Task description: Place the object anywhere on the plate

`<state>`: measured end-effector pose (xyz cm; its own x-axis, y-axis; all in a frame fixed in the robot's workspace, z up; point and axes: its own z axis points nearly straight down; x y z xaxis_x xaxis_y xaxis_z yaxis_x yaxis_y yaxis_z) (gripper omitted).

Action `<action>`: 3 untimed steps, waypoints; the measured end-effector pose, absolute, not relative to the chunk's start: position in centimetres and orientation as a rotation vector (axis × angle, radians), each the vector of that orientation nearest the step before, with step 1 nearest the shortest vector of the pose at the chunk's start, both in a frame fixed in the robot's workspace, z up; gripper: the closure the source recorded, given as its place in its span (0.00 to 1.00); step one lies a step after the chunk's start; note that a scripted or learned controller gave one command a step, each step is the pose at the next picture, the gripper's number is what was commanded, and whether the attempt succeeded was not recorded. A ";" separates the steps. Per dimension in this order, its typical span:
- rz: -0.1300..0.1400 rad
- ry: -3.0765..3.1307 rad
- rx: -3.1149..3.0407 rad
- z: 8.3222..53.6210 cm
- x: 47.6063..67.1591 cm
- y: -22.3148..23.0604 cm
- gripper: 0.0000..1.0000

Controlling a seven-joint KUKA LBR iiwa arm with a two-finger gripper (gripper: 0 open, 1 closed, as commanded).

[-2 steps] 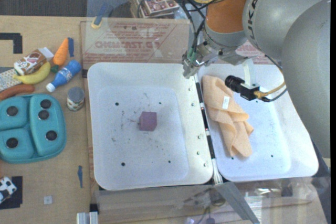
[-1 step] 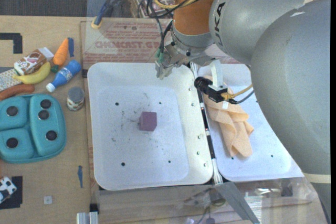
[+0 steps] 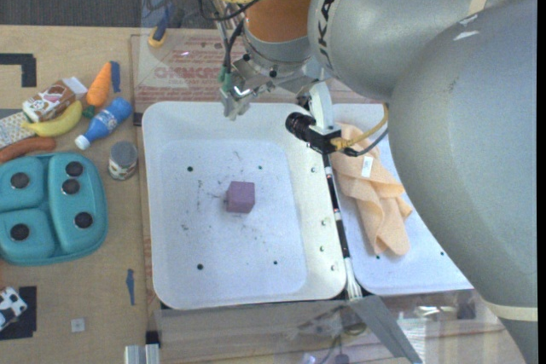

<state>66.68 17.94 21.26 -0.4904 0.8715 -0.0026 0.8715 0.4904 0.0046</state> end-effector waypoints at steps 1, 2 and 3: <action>0.000 2.777 1.467 17.9 66.7 15.9 1.00; 0.005 2.746 1.517 18.9 66.7 20.4 1.00; 0.002 2.731 1.549 17.3 66.7 21.6 1.00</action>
<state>66.73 21.59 17.35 -0.5129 0.8584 -0.0013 0.8584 0.5129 0.0019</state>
